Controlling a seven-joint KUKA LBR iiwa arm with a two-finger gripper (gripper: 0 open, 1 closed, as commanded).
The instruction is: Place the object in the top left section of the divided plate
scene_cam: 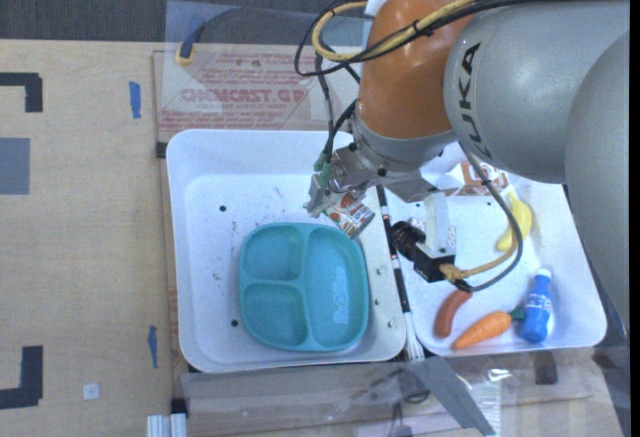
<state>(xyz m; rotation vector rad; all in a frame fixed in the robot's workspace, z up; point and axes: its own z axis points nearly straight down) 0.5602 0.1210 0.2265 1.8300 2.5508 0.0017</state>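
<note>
The arm's bulk hides much of the right bin [585, 325], and the pincer [335, 197] is hard to read. A small red-and-white packet [350, 216] sits at its tips, apparently clamped there, just above the teal divided plate [303, 287] in the left bin [200, 225]. The right bin holds a carrot [482, 328], sausage [451, 312], banana [517, 221] and blue bottle [537, 305].

The left bin [190, 225] has bare floor along its left and upper parts — open room beside the divided plate [303, 287], whose sections lie uncovered. The arm [470, 85] hangs over the ridge between the bins, blocking the plate's upper right corner. The right bin [585, 315] is crowded — carrot [480, 328], sausage [450, 312], bottle [537, 306].
</note>
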